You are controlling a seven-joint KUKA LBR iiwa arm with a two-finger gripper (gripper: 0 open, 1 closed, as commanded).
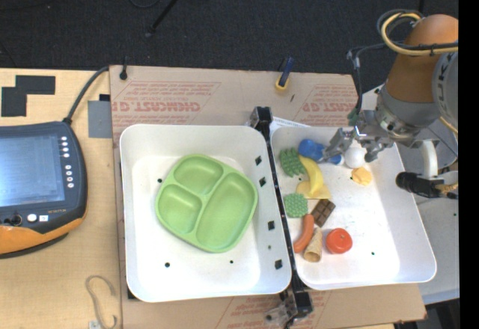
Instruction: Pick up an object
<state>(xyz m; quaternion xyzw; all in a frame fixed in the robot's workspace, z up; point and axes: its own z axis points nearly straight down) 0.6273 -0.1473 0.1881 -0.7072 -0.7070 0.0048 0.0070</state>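
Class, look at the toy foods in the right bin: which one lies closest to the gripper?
The blue toy, at the bin's far end, right beside the gripper. The small orange piece lies a little further off; the tomato is farthest.

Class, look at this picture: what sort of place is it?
Probably a robotics lab: a robot arm reaches over two white bins, one with toy food, beside a control tablet.
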